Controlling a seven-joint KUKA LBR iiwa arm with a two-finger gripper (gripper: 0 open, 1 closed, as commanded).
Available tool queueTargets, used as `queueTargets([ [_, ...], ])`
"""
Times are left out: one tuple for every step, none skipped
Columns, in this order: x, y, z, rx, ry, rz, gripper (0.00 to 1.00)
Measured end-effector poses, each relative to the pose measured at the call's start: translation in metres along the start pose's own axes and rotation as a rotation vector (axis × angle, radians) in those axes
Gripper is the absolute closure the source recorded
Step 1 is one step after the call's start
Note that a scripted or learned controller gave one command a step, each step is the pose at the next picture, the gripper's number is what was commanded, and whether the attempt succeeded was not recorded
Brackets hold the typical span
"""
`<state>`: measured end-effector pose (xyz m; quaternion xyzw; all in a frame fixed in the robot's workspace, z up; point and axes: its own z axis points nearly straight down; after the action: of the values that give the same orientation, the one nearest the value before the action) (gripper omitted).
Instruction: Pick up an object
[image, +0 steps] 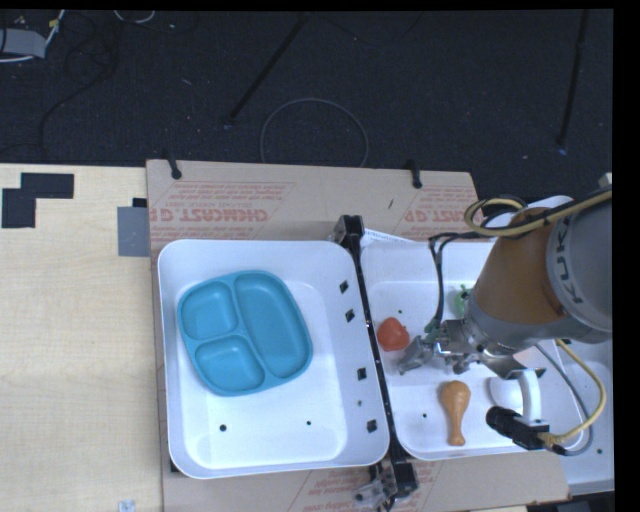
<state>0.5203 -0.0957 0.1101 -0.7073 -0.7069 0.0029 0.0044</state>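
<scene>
In the right bin (420, 270) a red, tomato-like ball (393, 333) lies close to the divider. A tan toy drumstick (455, 408) lies toward the front of the same bin. A small green thing (462, 297) peeks out from behind the arm at the back. My gripper (424, 354) hangs low over the right bin, just right of the red ball and above-left of the drumstick. It looks open with nothing between its fingers. The grey and orange arm hides the bin's right part.
The left bin (190, 420) holds a blue divided plate (243, 331). A black divider (365, 340) runs between the two bins. Cardboard (300, 200) lies under the bins, with the pale bench to the left.
</scene>
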Motion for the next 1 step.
queueTargets([
  [0.0010,-0.0002,0.0237,-0.005,-0.001,-0.001,0.00],
])
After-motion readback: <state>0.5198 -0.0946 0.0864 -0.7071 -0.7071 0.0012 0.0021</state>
